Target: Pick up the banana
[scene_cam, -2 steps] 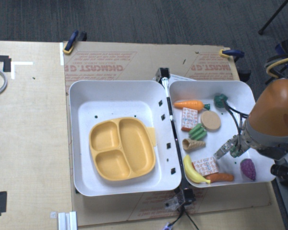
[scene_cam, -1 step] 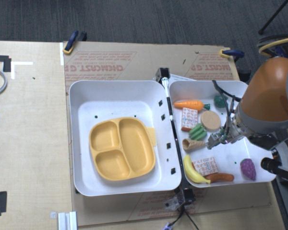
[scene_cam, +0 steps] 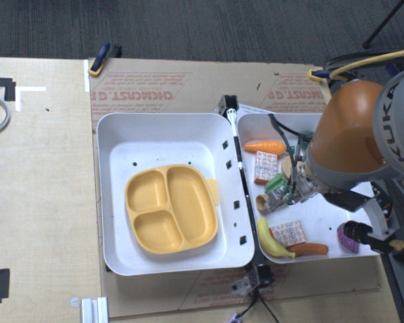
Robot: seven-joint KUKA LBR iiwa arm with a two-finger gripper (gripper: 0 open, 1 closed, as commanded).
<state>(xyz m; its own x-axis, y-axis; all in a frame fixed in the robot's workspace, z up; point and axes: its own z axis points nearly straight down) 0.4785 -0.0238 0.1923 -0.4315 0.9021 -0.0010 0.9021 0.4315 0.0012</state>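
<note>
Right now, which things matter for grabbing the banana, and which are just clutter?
For the job:
banana
hand
right bin

Just lying about:
carrot
yellow divided plate
two printed cards
purple piece
red piece

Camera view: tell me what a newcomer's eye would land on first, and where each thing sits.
The yellow three-compartment plate stands out most, lying in the left white bin. Next comes the arm's big orange band looming over the right white bin, its end effector low among small items. The banana lies at that bin's near left corner, beside a small printed card and apart from the end effector.
</note>
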